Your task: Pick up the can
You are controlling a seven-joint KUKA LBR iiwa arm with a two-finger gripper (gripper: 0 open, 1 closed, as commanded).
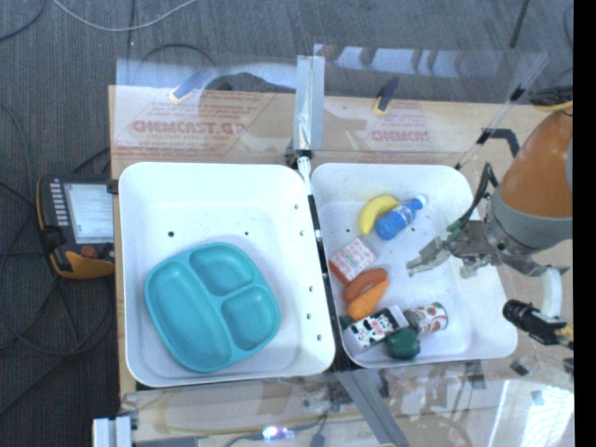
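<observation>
The can [430,318], short with a red and white label, lies on its side near the front edge of the right bin [484,338]. It sits between a green object [403,345] and bare bin floor. My gripper [445,257] hangs over the right bin's middle, behind and slightly right of the can, apart from it. Its fingers [416,263] are spread open and hold nothing.
The right bin also holds a banana [376,211], a blue bottle [399,218], a small pink box [352,258], an orange item [366,291] and a black-and-white pack [375,328]. In the left bin [149,194] lies a teal divided tray [212,305].
</observation>
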